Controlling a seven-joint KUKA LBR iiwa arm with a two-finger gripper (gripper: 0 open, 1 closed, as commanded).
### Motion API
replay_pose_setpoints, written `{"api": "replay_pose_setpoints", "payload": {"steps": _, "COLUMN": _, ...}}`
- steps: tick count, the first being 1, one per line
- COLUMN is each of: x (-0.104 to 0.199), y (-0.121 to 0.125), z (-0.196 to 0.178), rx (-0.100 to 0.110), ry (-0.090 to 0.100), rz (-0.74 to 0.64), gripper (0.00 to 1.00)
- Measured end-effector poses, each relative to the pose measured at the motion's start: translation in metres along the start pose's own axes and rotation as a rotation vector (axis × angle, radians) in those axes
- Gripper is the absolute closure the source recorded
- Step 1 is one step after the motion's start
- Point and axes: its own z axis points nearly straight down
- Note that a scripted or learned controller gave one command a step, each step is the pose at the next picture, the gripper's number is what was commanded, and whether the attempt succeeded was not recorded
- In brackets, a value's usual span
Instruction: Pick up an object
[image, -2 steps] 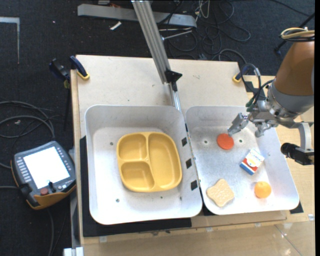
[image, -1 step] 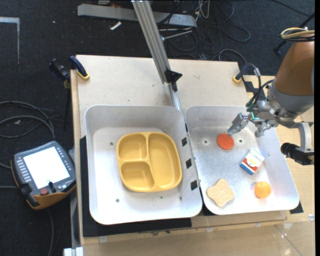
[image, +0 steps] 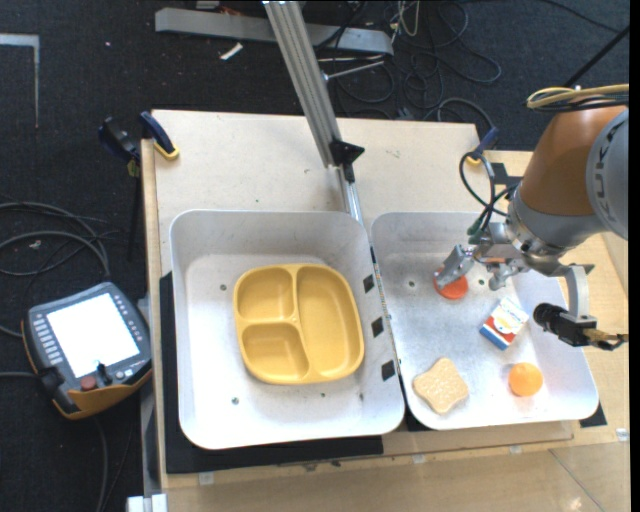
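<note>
1 small red object (image: 454, 288) sits under our gripper (image: 462, 270); it looks light, rigid; jaw state we cannot tell.

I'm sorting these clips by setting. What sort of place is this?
Probably a robotics lab: a grey arm works over two white bins on a bench, a teach pendant lies on the floor, and loose cables trail around.

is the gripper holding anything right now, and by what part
Cannot be told. The gripper is down at the red object in the right bin, touching or just above it, but no grasp between the fingers is visible.
</note>
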Motion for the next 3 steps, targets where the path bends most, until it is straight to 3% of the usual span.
{"api": "replay_pose_setpoints", "payload": {"steps": 1, "x": -0.006, "y": 0.003, "z": 0.061, "rx": 0.001, "ry": 0.0, "rz": 0.001, "gripper": 0.0}}
{"api": "replay_pose_setpoints", "payload": {"steps": 2, "x": -0.005, "y": 0.003, "z": 0.082, "rx": -0.004, "ry": -0.001, "rz": 0.0, "gripper": 0.0}}
{"api": "replay_pose_setpoints", "payload": {"steps": 3, "x": -0.006, "y": 0.004, "z": 0.071, "rx": -0.007, "ry": -0.001, "rz": 0.001, "gripper": 1.0}}
